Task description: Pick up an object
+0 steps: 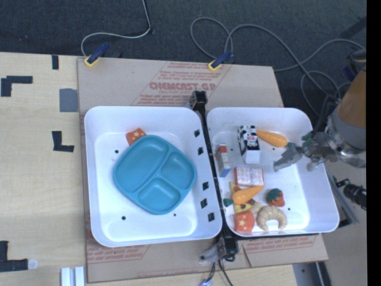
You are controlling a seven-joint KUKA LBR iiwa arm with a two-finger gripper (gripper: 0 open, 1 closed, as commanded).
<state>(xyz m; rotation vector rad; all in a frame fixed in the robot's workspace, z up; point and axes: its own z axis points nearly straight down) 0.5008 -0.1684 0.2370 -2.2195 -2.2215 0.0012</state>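
The pincer hangs over the right bin, apparently spread and holding nothing, likely poised to choose among toy food; the carrot lies nearest.

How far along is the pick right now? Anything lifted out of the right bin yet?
Nothing looks lifted: the carrot, croissant and tomato all lie in the right bin, and the blue tray sits in the left bin. In hand: the gripper hovers low over the right bin's right side, nothing visibly between its fingers. Left: descend, close on an item, lift.
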